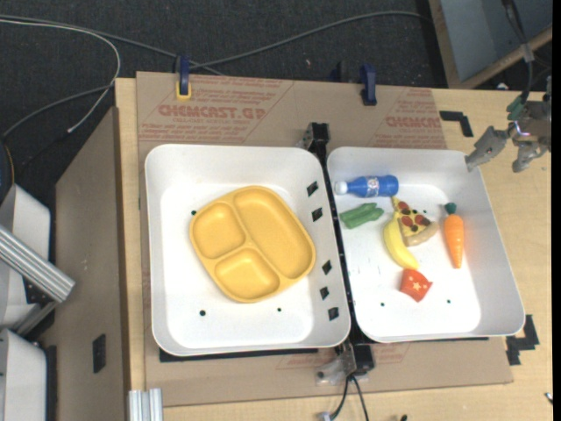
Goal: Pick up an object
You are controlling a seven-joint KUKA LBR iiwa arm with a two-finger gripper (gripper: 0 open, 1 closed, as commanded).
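2 white bins sit side by side; the right bin (491,270) holds a carrot (454,239), banana (399,246) and blue bottle (368,185). Gripper (513,147) hovers off its upper right corner, fingers spread, pinching nothing.

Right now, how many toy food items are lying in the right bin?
6: blue bottle at the back, green pepper below it, pizza slice touching the banana, carrot on the right, red item in front.

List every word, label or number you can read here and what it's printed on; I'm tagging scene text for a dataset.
"CHEMCAST G.P": red print on the brown board behind the left bin.
"CHEMCAST": the same red print, partly readable, on the board behind the right bin.
Blue bottle: its label is too small to read.
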